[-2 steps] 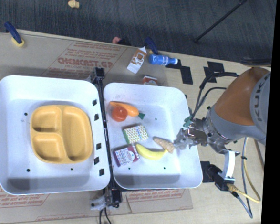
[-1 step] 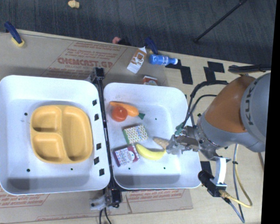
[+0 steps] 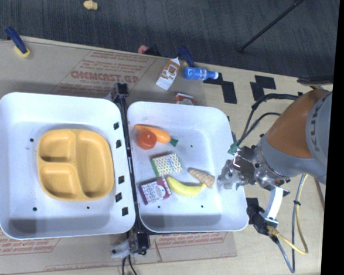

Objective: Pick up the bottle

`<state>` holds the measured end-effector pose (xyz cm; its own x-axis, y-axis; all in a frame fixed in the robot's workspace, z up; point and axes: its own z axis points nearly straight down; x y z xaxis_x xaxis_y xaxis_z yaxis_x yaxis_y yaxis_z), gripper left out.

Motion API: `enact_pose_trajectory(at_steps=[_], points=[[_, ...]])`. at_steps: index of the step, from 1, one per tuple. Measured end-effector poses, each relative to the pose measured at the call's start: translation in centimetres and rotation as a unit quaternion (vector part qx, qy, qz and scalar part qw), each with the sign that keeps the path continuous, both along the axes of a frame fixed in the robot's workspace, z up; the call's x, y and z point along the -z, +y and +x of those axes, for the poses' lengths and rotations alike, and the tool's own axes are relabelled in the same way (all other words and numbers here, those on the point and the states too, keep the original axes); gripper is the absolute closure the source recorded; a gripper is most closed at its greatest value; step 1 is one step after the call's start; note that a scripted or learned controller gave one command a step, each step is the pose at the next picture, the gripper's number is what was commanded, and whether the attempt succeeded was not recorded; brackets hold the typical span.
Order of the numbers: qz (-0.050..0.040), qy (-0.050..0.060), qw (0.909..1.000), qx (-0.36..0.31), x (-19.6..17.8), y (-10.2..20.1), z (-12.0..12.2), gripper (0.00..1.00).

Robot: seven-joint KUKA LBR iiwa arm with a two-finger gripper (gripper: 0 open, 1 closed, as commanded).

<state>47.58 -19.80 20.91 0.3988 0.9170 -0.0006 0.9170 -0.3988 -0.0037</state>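
The bottle (image 3: 198, 74), blue with a white end, lies on the desk (image 3: 251, 269) behind the right bin (image 3: 220, 122), just beside a small carton (image 3: 168, 74). Inside that bin sit a carrot (image 3: 158, 134), a tomato (image 3: 146, 140), two snack packets (image 3: 165, 163) (image 3: 154, 191), a banana (image 3: 185, 188) and a cone (image 3: 201, 176). The left bin (image 3: 14, 123) holds a yellow divided plate (image 3: 75, 163). The gripper (image 3: 231, 176) hovers at the right bin's right rim, well apart from the bottle; cables and the wrist blur it, so I cannot tell its state. The arm (image 3: 298, 137) is cut off at right.
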Motion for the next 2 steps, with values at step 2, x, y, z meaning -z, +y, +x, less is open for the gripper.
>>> enact_pose_trajectory(at_steps=[2], points=[[0.0008,0.000,0.9866,-0.163,1.61,-0.61,0.03,1.00]])
